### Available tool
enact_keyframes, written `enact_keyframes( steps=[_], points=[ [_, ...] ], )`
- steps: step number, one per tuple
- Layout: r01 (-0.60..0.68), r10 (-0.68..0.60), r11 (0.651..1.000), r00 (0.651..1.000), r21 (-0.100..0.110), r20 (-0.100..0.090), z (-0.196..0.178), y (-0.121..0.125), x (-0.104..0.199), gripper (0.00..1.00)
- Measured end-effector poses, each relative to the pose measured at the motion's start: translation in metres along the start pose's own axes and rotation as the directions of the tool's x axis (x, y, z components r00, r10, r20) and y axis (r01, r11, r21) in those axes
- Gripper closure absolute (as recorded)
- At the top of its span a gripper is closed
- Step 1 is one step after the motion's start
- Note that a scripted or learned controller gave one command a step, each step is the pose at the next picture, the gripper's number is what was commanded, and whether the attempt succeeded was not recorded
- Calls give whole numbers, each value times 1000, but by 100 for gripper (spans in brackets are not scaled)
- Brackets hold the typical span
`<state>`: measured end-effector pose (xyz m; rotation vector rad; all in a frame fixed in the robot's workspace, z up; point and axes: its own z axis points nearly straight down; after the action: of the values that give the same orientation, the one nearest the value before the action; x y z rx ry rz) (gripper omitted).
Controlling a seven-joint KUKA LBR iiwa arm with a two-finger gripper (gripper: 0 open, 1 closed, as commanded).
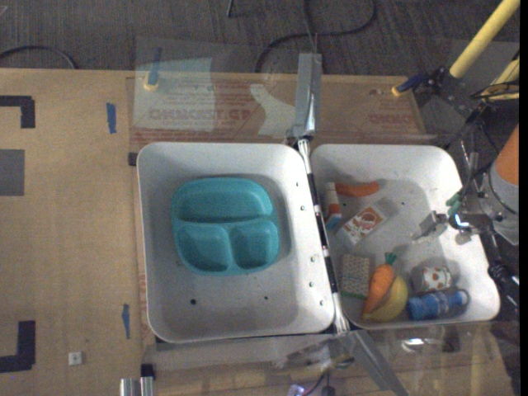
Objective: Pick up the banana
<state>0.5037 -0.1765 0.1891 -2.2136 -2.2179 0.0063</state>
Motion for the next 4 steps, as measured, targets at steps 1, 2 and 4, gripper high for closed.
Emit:
enact_keyframes(
  steps=[1, 2, 4],
  points=[
    [-64, 64, 998, 998, -17, 4, 102, -21, 38, 0],
    [-743, 743, 669, 669, -11, -1, 103, 29, 49, 0],
    [-511, 511, 859, 859, -16, -1, 101, 100, 9, 100]
  ],
)
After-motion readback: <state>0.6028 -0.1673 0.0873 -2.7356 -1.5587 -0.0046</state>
